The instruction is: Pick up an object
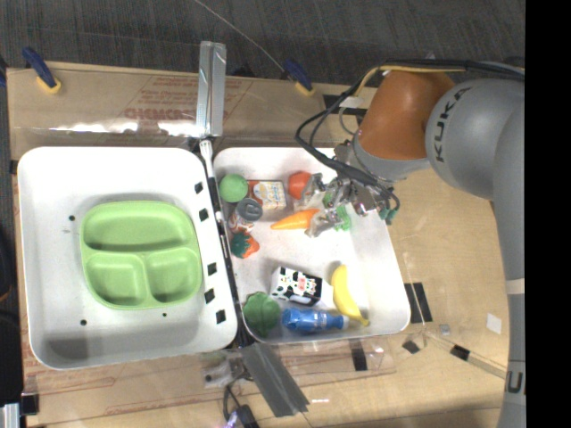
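Observation:
My gripper hangs low over the upper right part of the right bin, under the orange-banded wrist. Its tip is at the thick right end of an orange carrot lying across the bin floor. Whether it touches the carrot is unclear. Just up and left of the gripper sit a red tomato and an orange and white packet. A green ball and a small dark-lidded jar rest by the bin's left wall.
The near half of the right bin holds a yellow banana, a black-and-white box, a blue bottle, a green leafy item and a small red piece. The left bin bears a green divided plate.

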`<state>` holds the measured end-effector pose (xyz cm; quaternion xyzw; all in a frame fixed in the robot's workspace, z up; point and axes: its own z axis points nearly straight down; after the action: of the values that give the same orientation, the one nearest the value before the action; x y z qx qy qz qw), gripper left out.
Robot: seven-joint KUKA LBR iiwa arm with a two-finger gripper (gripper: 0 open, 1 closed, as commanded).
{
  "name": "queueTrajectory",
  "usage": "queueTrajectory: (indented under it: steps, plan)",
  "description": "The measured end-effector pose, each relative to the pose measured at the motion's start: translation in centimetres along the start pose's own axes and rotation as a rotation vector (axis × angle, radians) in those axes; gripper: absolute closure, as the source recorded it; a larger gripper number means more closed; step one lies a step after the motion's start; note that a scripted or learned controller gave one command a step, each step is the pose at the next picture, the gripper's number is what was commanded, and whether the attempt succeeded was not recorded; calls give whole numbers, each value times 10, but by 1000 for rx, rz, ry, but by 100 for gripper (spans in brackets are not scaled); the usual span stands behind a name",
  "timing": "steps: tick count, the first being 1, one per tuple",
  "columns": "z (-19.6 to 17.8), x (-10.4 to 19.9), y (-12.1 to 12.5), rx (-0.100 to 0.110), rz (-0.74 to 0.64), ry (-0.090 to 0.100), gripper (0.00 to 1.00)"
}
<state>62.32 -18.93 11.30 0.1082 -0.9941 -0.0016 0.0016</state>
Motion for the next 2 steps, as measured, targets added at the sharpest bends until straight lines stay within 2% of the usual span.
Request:
queueTrajectory:
  steps: [1,2]
  plan:
    - [-89,-19,42,5,84,-10,100]
    - [-137,-53,80,3,179,-4,100]
